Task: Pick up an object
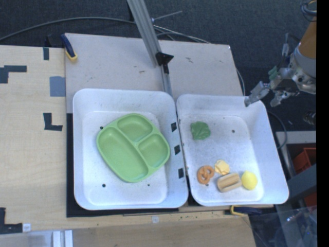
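Note:
The right bin (267,138) holds a green leafy piece (200,130) near its upper left. Along its front lie a pretzel (205,174), a small yellow chunk (222,166), a tan bread roll (229,182) and a yellow lemon (249,180). My gripper (265,96) hangs above the bin's far right corner, well away from all of them. Its two fingers stand spread apart with nothing between them.
The left bin (82,138) carries a green divided plate (133,146). A slanted metal pole (146,27) crosses the bench behind the bins. Cables run over the dark floor at the back, and a blue-and-yellow clamp (68,48) sits at the far left.

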### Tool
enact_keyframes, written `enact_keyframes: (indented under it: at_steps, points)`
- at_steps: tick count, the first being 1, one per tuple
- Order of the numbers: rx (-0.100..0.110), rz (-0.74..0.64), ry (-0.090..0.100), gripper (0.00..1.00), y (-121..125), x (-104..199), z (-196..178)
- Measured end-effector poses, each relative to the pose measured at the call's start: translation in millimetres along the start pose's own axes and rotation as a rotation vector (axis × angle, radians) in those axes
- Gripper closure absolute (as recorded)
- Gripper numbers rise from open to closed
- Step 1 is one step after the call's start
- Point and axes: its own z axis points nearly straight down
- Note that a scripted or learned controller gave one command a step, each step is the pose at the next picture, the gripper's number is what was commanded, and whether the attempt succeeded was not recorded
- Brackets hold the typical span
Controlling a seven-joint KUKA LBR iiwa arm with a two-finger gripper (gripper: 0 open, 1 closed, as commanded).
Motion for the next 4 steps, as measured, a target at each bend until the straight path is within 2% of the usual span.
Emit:
enact_keyframes:
  at_steps: [1, 2, 4]
  points:
    - [0.0, 0.0, 0.0, 0.0, 0.0, 0.0, 0.0]
    - [0.006, -0.001, 0.001, 0.0, 3.9, 5.4, 62.8]
    - [0.007, 0.001, 0.001, 0.0, -9.4, 0.2, 171.7]
